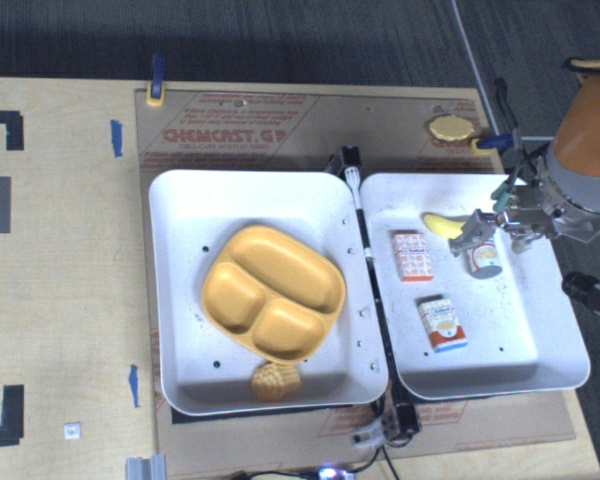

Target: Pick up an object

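Your gripper (477,230) hangs over the upper part of the right bin (540,368), and you cannot tell from here how its jaws stand; a small round jar (485,259) lies just below them and a yellow banana (441,225) just to their left. Farther left of the jaws sits 1 red-and-white carton (412,255), with another carton (442,324) lower down, both apart from the gripper. Well off to the left, the left bin (180,208) holds a yellow 3-part tray (271,290) with a small tan waffle-textured piece (276,379) at its lower edge.
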Action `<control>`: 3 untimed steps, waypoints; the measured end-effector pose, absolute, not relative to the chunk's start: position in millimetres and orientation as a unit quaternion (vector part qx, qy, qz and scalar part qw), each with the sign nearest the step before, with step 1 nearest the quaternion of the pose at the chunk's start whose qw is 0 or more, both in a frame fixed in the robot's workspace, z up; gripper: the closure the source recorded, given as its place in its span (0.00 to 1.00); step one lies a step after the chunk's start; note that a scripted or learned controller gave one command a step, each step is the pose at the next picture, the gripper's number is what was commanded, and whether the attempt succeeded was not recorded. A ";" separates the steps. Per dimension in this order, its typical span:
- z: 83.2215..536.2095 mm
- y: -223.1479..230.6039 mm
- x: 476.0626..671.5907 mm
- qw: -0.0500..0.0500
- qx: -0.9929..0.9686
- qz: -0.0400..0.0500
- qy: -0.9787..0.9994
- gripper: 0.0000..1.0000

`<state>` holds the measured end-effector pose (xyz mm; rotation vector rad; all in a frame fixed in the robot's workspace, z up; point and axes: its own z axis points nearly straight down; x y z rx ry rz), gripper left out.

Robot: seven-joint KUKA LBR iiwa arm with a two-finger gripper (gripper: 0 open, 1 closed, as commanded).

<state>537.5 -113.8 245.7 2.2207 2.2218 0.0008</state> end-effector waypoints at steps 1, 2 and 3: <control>85.8 -116.3 480.0 0.001 0.708 0.001 0.707 0.00; 96.3 -116.9 482.1 0.004 0.708 0.002 0.706 1.00; 184.8 -34.1 480.4 0.001 0.707 0.001 0.708 1.00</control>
